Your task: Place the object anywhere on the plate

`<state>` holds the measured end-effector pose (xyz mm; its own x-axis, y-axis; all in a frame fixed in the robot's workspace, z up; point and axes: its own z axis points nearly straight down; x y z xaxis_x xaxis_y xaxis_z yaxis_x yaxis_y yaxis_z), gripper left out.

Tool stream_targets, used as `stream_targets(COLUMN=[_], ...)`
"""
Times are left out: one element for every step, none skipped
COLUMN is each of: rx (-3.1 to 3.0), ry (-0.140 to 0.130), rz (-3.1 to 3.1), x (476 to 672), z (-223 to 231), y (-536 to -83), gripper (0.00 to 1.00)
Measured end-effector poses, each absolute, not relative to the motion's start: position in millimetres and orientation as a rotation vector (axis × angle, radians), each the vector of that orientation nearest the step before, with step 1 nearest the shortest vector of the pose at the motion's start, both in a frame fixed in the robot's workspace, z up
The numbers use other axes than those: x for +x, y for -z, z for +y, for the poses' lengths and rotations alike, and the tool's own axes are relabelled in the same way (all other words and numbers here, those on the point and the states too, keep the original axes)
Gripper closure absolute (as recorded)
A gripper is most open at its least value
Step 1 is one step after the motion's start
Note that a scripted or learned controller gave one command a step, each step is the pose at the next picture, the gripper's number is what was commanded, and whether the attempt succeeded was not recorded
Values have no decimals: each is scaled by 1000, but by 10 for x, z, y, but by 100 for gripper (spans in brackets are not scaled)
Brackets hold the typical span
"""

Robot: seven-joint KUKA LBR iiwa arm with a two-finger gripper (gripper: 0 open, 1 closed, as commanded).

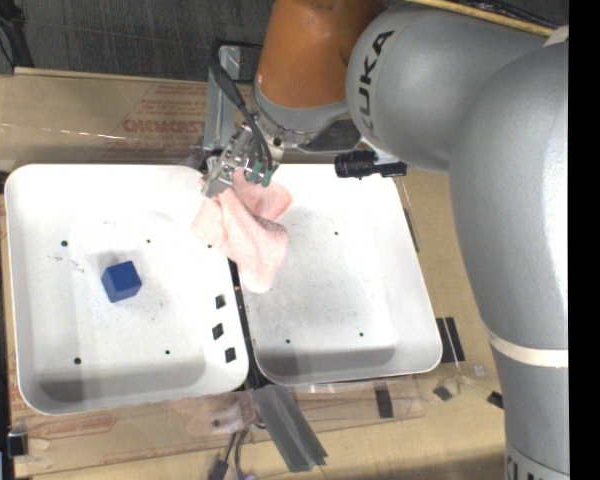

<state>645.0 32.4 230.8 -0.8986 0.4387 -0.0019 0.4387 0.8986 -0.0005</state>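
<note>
A pink cloth [250, 233] hangs in folds from my gripper [242, 171], which is shut on its top edge. The cloth dangles over the seam between the two bins, its lower end over the left rim of the right bin [380, 358]. The gripper sits near the back edge of the bins, under the orange band of the arm [305, 48]. A small blue cube [122, 280] lies on the floor of the left bin [40, 388], well to the left of the cloth.
The grey arm fills the right side of the view above the right bin. Black tape marks [221, 330] line the rim between the bins. Brown cardboard [100, 113] lies behind the bins.
</note>
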Motion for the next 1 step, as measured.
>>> stream_targets(rx=[80], ry=[1], rz=[3138], x=[6418], z=[823], y=[-2413], gripper=[100])
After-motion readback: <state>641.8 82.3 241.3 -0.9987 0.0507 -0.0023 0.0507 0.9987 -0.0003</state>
